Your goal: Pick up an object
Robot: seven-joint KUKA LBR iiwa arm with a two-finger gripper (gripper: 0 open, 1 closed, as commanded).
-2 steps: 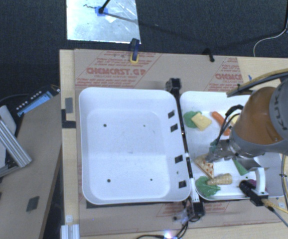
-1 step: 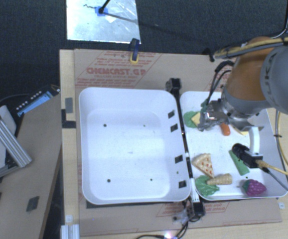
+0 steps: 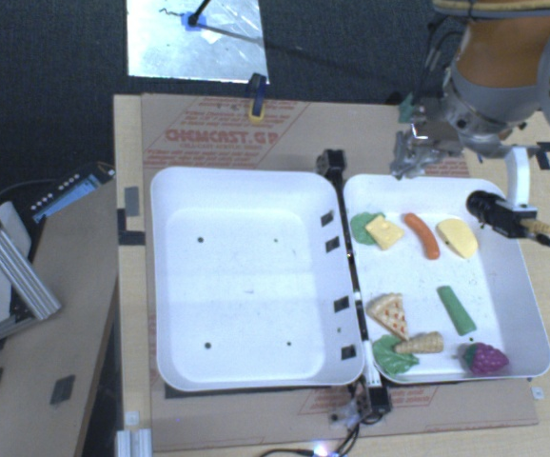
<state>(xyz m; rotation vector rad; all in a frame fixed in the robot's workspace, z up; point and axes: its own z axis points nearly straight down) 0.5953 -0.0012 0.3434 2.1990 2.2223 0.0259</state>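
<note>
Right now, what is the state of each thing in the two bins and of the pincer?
Pincer: raised above the right bin's far edge, holding nothing visible.
Cheese wedge: lying on a green leaf.
Hot dog: lying flat.
Pizza slice: lying flat.
Grapes: in the near corner.

Left of the metal pincer (image 3: 410, 157), smooth white plastic bins (image 3: 246, 274) sit on matt printed cardboard (image 3: 218, 133).
</note>
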